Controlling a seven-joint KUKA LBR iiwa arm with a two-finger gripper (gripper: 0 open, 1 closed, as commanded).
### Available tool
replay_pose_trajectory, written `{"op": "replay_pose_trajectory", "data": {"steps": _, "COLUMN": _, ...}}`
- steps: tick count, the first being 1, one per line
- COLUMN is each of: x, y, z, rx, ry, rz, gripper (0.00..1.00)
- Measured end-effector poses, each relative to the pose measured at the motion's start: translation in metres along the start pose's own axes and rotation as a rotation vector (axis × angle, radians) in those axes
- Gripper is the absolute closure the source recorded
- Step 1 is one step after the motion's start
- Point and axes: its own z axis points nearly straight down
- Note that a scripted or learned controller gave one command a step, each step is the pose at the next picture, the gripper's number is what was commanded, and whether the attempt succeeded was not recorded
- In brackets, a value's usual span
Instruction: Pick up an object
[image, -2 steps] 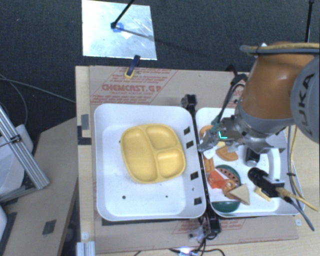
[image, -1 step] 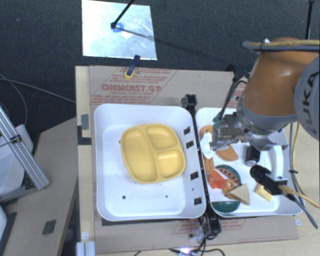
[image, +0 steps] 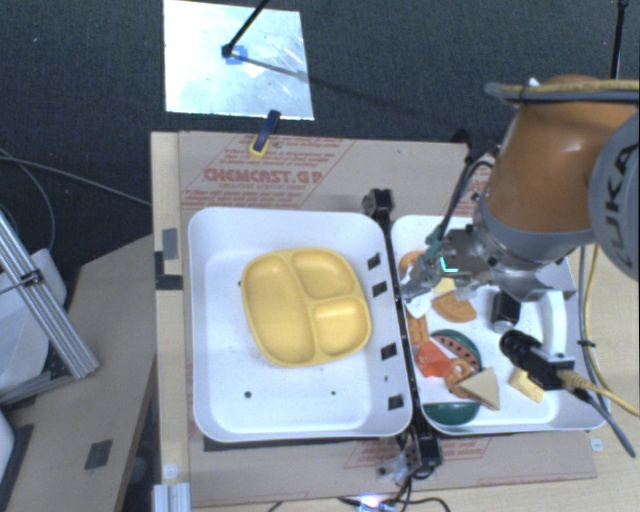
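While arm (image: 560, 170) crowds right bin (image: 560, 418), left bin (image: 215, 330) roomy.

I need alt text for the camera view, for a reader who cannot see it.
A grey and orange robot arm reaches from the right over the right white bin, which holds a clutter of small toy food pieces. The left white bin holds a yellow divided plate.
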Motion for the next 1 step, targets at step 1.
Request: {"op": "replay_pose_trajectory", "data": {"steps": 1, "x": 0.0001, "y": 0.001, "z": -0.0109, "rx": -0.003, "ry": 0.0, "rz": -0.006, "gripper": 1.0}}
